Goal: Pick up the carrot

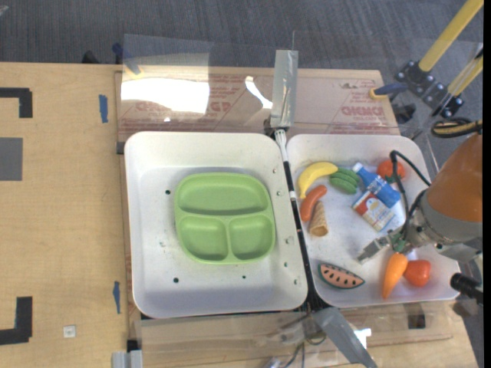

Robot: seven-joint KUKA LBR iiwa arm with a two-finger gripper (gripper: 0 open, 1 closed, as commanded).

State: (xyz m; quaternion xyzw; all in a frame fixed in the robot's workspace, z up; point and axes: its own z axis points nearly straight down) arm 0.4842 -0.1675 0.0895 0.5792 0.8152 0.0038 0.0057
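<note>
The pincer (386, 244) hangs just above the carrot (393, 273), probably to grasp it; its opening I cannot tell.

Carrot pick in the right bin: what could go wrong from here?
1. The carrot lies against a red tomato, so the claw may well nudge or grab the tomato instead.
2. The carrot sits close to the bin's near rim, leaving little room on that side.
3. The claw hovers near the carrot's leafy top; a grip there could slip.
</note>
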